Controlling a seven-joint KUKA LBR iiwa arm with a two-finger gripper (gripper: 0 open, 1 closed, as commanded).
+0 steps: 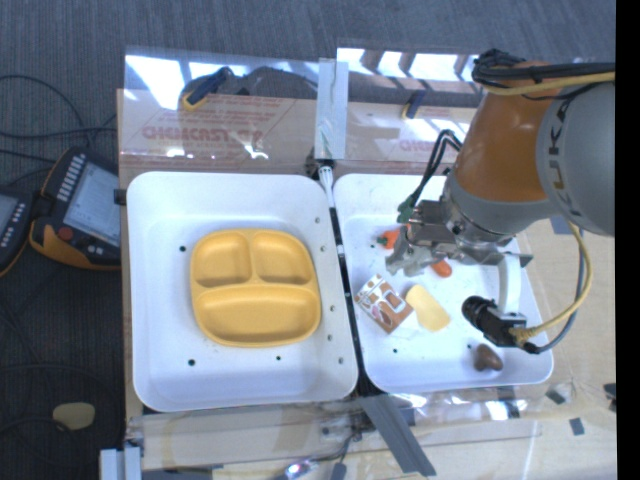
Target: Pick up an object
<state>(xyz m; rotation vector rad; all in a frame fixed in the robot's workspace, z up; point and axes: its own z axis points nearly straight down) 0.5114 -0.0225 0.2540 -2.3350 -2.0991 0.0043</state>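
Observation:
My gripper hangs low over the middle of the right bin, under the grey and orange wrist. Small orange pieces peek out at either side of it; whether it touches them is hidden. Just in front of it lie a brown-and-white patterned block and a pale yellow wedge, side by side on the bin floor. A small brown lump rests near the bin's front right corner.
The left bin holds a yellow divided plate. A black fitting with a yellow cable hangs from the arm over the right bin's right side. A handheld controller lies on the floor at left.

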